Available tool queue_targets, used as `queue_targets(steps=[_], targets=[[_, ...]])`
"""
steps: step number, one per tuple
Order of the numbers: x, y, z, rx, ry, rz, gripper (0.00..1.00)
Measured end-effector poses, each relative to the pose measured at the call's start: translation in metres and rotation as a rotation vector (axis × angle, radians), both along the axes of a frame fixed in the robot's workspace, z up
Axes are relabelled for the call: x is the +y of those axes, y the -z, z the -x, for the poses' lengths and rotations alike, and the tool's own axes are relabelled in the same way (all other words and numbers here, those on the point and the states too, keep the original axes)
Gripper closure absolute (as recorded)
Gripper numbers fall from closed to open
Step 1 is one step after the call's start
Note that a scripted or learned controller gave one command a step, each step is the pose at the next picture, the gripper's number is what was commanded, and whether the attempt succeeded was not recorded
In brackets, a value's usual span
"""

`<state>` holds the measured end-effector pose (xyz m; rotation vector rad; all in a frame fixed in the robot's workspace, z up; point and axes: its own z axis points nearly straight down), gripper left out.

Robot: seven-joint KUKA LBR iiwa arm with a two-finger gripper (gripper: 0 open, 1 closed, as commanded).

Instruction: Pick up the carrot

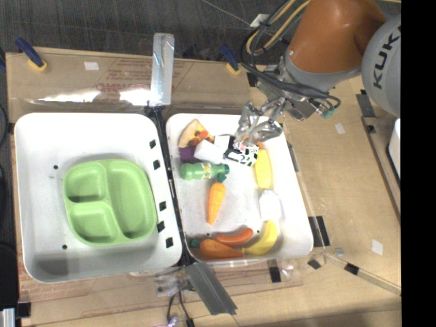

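The carrot (215, 201) is orange with a green top and lies near the middle of the right bin (293, 203), its thick end pointing up toward a green bottle. My gripper (253, 129) hangs over the upper right part of that bin, above a black-and-white toy, well up and to the right of the carrot. Nothing shows between the fingers.
Around the carrot in the right bin lie a green bottle (202, 172), a pizza slice (192, 132), a corn cob (263, 169), a banana (267, 238), a hot dog (228, 237) and a white block (270, 204). The left bin holds a green divided plate (109, 201).
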<state>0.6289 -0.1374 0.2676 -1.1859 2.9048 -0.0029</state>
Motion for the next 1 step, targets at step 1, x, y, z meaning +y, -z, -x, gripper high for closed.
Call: queue_targets(steps=[1], targets=[[-0.0582, -0.0129, 0.0564, 0.002, 0.152, 0.001, 1.0]])
